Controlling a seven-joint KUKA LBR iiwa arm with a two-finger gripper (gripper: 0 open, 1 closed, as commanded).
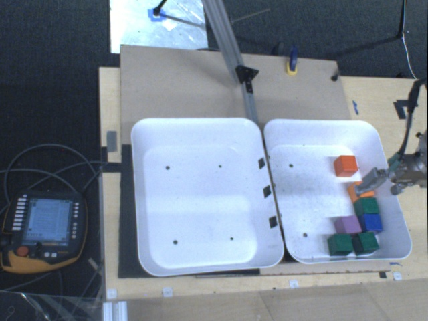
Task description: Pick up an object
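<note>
Several small blocks lie in the right bin (314, 154), mostly along its right side. An orange cube (345, 165) sits apart toward the back. Below it, an orange block (354, 192), a green block (366, 206), a blue block (372, 222), a purple block (347, 225), a green cube (340, 244) and a dark green block (366, 243) cluster toward the front right corner. My gripper (372, 181) reaches in over the bin's right rim. It hangs just above the lower orange block and partly hides it.
The left bin (194, 142) stands beside the right one on a brown board. A slanted metal pole (227, 39) crosses the back. A teach pendant (43, 229) with cables lies on the floor at the left.
</note>
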